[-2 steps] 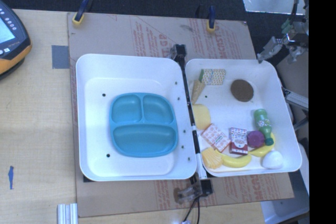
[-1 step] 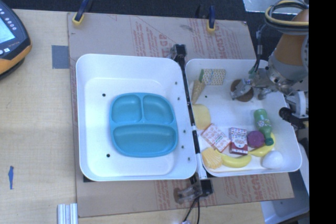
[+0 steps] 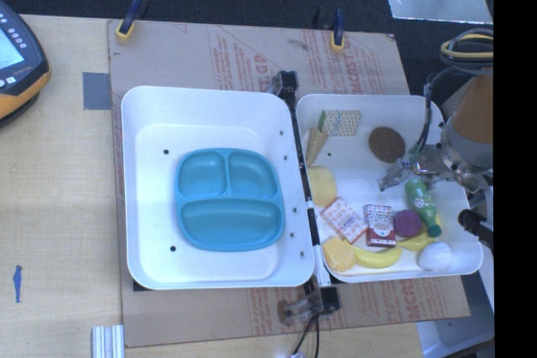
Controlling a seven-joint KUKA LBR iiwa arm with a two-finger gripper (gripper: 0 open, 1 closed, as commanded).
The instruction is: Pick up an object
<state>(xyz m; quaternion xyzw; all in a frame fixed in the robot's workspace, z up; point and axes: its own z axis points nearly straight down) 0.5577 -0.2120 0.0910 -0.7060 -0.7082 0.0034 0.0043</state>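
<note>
Left bin (image 3: 143, 180): blue divided plate (image 3: 228, 199), centred. Right bin (image 3: 352, 102): brown disc (image 3: 387, 143) at back; small cartons, purple piece, yellow banana (image 3: 375, 257) along front; green bottle (image 3: 422, 204) right of centre. Gripper (image 3: 409, 172) just above bottle at right wall; finger spread cannot be told.

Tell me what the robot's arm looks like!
The arm is grey with a wide orange band. Its end is shiny silver metal, tipped with a small pointy gripper. Yellow and black cables loop up behind it.
</note>
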